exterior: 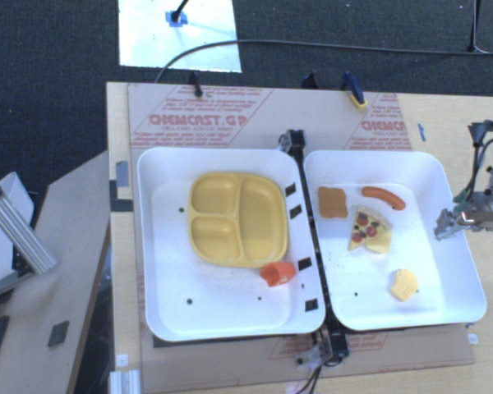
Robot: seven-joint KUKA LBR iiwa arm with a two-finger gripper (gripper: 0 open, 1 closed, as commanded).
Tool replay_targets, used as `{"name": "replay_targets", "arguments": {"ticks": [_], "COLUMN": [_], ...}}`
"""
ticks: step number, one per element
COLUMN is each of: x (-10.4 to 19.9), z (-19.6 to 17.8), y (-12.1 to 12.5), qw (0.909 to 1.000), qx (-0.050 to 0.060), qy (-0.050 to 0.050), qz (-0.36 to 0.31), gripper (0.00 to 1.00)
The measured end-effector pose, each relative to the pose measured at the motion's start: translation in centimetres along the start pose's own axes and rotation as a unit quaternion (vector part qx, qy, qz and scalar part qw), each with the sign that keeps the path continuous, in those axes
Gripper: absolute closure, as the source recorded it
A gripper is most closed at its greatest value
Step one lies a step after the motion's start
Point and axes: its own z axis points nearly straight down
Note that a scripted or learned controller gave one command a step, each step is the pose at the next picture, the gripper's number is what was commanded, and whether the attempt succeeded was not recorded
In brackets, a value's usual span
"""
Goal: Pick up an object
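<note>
The right bin (456, 269) holds a brown toast square (332, 203), a red-orange sausage (384, 197), a pizza slice (370, 230) and a small yellow chunk (404, 285). In the left bin (168, 302), a yellow divided plate (234, 218) lies with a small orange-red piece (278, 273) at its lower right corner. My gripper (446, 226) hangs over the right rim of the right bin, to the right of the pizza slice and apart from all the items. Nothing is visibly held in it.
Both bins rest on a brown sheet (205, 113) on the bench. A blue clamp (354, 89) sits behind the right bin. Black clips (300, 220) line the seam between the bins. A metal frame (16, 232) stands at the left.
</note>
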Motion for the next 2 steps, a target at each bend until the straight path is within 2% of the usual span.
{"name": "replay_targets", "arguments": {"ticks": [1, 2], "x": [6.1, 11.3], "z": [0.4, -0.2], "y": [0.7, -0.2], "qw": [1.0000, 1.0000], "qx": [0.002, 0.002], "qy": [0.002, 0.002], "qz": [-0.003, -0.003], "gripper": [1.00, 1.00]}}
